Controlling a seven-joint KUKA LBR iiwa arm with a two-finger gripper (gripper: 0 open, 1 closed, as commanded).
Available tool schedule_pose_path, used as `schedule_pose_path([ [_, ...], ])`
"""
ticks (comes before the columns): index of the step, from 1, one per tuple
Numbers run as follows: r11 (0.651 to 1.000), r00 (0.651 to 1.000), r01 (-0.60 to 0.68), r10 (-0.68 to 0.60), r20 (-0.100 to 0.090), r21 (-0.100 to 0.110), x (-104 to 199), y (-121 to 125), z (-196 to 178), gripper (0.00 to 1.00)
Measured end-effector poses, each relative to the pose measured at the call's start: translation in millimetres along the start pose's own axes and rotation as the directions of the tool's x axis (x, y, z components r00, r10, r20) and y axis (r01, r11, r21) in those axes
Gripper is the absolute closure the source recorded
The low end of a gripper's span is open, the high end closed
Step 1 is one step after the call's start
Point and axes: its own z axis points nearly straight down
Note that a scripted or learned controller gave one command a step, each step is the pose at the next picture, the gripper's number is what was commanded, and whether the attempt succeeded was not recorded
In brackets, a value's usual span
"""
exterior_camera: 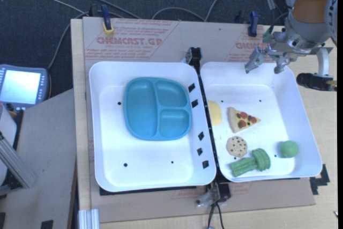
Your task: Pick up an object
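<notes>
My gripper (266, 65) hangs over the far edge of the right bin (300, 110), fingers spread apart and nothing between them. Below it in that bin lie a pizza slice (241, 118), a yellow piece (214, 113) against the left wall, a cookie (236, 146), a green broccoli-like toy (250, 163) and a green ball (289, 149). All of them lie apart from the gripper, toward the near side of the bin.
The left bin (107, 142) holds a blue divided plate (157, 109). Black clips run along the seam between the bins (199, 115). Cables and blue clamps (106, 20) sit at the bench's far edge. A screen (21, 85) stands at the left.
</notes>
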Motion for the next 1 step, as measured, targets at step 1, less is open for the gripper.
schedule_pose_path([
  [1,1.000,1.000,0.003,-0.003,0.003,-0.015,0.3,2.7,-9.9,0.00],
])
